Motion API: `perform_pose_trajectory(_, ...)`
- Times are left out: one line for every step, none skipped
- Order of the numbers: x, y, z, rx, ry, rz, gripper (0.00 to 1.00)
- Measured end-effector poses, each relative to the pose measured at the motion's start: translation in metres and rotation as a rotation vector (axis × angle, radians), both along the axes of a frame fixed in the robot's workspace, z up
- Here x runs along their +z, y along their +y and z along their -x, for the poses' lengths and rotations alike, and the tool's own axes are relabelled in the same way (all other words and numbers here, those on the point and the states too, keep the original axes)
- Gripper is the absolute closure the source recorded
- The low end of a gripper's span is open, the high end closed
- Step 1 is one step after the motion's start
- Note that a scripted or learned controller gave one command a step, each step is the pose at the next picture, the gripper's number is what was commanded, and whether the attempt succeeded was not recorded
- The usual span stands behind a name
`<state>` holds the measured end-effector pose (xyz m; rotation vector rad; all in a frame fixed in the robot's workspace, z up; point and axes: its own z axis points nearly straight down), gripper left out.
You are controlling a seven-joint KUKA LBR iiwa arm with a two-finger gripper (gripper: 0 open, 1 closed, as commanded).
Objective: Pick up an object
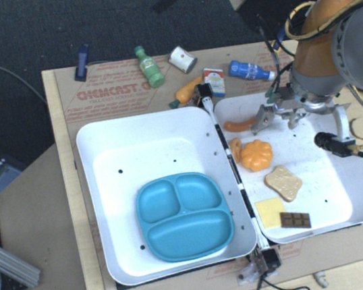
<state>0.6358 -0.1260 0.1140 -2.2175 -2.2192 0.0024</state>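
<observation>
- There is one camera. It sits up high, above the tabletop (122, 75), and looks down at a slant.
- It is far enough back to see both white bins at once: the left bin (101, 153) and the right bin (351, 182), side by side.
- The far edge of the tabletop is near the top of the picture, and dark floor shows beyond it.
- The arm (329, 42) comes in from the right side of the picture.
</observation>
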Motion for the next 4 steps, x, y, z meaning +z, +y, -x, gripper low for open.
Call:
perform_pose_trajectory(-0.030, 0.030, 0.027, 0.000, -0.002, 0.001, 0.00)
perform_pose_trajectory(-0.030, 0.033, 0.080, -0.001, -0.002, 0.001, 0.00)
perform_pose_trajectory(-0.020, 0.033, 0.080, -0.002, -0.004, 0.002, 1.00)
perform_pose_trajectory(0.071, 0.081, 0.130, 0.000, -0.005, 0.002, 1.00)
